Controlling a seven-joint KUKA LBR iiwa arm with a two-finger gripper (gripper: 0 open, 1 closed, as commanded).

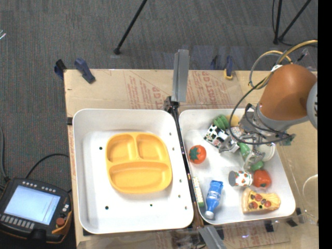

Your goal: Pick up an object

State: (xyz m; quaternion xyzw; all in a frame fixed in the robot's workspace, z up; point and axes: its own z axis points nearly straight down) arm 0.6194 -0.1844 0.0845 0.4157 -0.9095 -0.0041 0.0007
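White bins, two, side by side. Left bin (83, 191): one yellow divided plate (139, 161), wide bare floor all round it. Right bin (199, 119): gripper (252, 150) low over the middle-right, grip state cannot be told. Tomato (197, 153) near the left wall, bare floor around it; blue bottle (213, 198) by the front-left edge; pizza slice (260, 201) at the front-right corner; cow-patterned toy (214, 135) just left of the gripper.
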